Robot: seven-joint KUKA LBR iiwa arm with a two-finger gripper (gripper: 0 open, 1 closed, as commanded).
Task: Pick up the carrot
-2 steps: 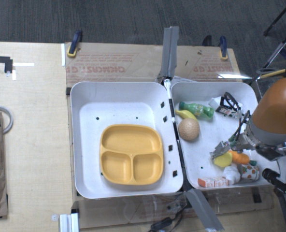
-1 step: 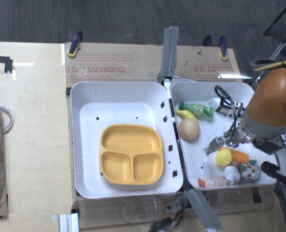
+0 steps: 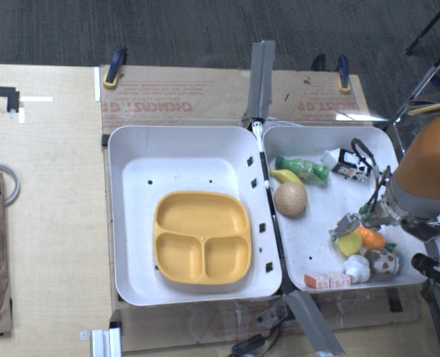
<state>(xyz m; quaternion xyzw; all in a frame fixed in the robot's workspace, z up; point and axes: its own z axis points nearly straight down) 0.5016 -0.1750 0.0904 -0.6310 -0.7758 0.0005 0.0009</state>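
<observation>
1. Reaching in from the right, the gripper (image 3: 351, 226) hangs low over the right bin (image 3: 309, 259); its opening cannot be made out.
2. The carrot (image 3: 370, 238) lies just beside it, near the bin's right edge, touching a yellow piece (image 3: 349, 245).
3. Open floor remains toward the bin's front-left.

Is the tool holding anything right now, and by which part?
Cannot be told: the tool sits low beside the carrot, but no grip shows.

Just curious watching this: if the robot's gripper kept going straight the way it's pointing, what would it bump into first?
Probably the small orange carrot and the yellow piece beside it: the gripper points down-left right over them in the right white bin. Depth is hard to judge.
</observation>
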